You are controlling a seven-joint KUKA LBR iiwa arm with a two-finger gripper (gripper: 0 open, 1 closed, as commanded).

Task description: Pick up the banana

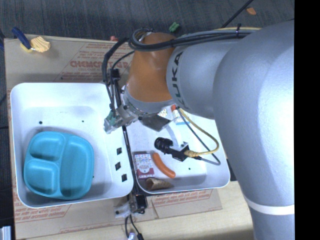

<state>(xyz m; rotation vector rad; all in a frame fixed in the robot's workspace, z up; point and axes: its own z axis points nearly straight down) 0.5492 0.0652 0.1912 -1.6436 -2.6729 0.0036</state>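
Arm (240, 84) is reached in from the right, with much of the right bin (223, 174) covered by it. Gripper (112, 119) is seen low over the wall between the two bins; whether it is apart or together cannot be told. Nothing is seen held. Where the banana lies cannot be told; it is judged likely under the arm. Blue divided plate (60, 164) is seen in the left bin (20, 94). Red-white packet (144, 165) and orange sausage-like item (164, 165) lie just beside each other in the right bin. Banana is judged light, fairly stiff, smooth-skinned, easily bruised; it is best taken across the middle, lightly.
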